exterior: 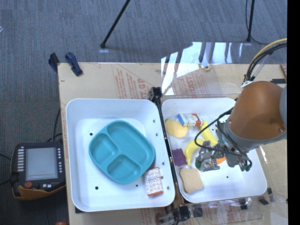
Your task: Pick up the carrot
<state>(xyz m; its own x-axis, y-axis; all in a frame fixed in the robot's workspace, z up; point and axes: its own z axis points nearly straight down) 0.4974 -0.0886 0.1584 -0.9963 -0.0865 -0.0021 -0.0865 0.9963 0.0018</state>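
Note:
The carrot shows as a small orange patch in the right bin, mostly hidden under the arm's wrist. My gripper is low inside that bin, right beside the carrot on its left and close to or touching it. The grey and green gripper parts cover the spot, so I cannot make out a grip. The orange-banded wrist hangs over the bin's right half.
The right bin also holds a banana, a yellow lemon-like fruit, a small carton, a purple item and a bread slice. In the left bin lie a teal divided plate and a small box.

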